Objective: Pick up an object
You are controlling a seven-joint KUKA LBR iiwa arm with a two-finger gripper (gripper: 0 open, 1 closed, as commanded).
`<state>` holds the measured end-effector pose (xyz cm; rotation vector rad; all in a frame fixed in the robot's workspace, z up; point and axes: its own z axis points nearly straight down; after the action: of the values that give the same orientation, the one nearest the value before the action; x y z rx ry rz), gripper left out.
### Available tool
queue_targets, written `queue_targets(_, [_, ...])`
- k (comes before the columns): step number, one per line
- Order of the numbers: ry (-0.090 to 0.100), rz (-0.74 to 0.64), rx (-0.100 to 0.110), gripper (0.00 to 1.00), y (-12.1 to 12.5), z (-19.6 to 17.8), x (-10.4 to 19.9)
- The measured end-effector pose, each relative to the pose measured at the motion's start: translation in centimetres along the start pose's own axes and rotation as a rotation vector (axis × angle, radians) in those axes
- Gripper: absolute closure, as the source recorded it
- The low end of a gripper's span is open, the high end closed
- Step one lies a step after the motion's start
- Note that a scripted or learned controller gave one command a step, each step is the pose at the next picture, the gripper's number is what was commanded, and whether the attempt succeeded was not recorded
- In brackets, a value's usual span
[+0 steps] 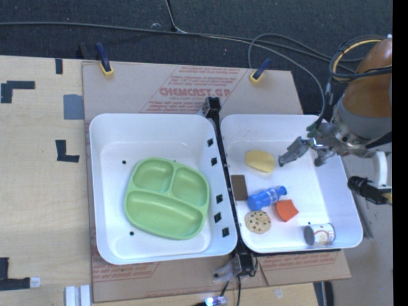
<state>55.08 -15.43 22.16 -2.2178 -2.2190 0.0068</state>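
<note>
The right bin (331,190) holds several small objects: a yellow lemon-like piece (260,160), a brown block (239,187), a blue bottle (266,197) on its side, an orange block (287,210), a cookie (257,221) and a small can (319,234) lying at the front right. My gripper (301,159) hovers over the bin's back right part, just right of the yellow piece. It is open, with nothing between its fingers. One finger (290,153) points toward the yellow piece.
The left bin (105,171) carries a green sectioned plate (167,197). A black divider (218,171) runs between the bins. Cables loop behind the bins, and two clamps (104,61) hold the cardboard under them at its back edge.
</note>
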Motion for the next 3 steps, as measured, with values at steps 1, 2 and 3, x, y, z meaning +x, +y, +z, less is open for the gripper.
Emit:
queue_targets(1, [0.001,0.0,0.002,0.0,0.1,6.4,-0.2])
queue_targets(2, [0.0,-0.001,0.0,0.0,0.6,11.1,0.2])
queue_targets(3, [0.0,-0.002,-0.003,1.0,0.7,9.8,0.2])
